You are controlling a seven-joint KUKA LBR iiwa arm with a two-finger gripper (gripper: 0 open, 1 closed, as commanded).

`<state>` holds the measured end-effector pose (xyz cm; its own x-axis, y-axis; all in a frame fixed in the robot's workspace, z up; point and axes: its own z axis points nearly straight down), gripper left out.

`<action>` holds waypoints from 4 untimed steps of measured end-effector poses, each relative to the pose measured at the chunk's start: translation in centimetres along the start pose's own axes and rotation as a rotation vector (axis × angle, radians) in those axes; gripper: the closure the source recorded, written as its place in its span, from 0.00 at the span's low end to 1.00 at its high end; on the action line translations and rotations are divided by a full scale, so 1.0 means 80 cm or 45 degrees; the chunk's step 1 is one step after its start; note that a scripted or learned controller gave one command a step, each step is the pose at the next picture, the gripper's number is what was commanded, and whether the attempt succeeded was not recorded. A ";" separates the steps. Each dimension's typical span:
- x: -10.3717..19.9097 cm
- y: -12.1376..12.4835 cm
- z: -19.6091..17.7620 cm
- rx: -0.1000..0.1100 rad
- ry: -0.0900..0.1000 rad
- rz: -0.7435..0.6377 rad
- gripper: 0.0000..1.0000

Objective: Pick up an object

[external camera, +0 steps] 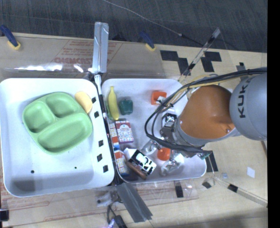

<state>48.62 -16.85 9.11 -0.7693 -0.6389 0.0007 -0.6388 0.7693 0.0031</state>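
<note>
Below me two white bins (pixel 7 127), one green divided plate (pixel 58 122), one yellow piece (pixel 84 101) at the plate's edge, one banana (pixel 112 103), one dark green object (pixel 126 106), two orange objects (pixel 158 97), one red-and-white carton (pixel 125 131), one black-and-white box (pixel 143 162)
</note>
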 end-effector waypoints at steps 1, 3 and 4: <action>-0.004 0.000 -0.014 0.003 -0.004 -0.011 1.00; -0.114 -0.059 -0.070 -0.010 0.005 -0.036 1.00; -0.154 -0.057 -0.104 0.006 -0.005 0.476 1.00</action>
<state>61.06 -12.52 17.44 -0.9495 -0.3138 -0.0031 -0.3138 0.9495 -0.0013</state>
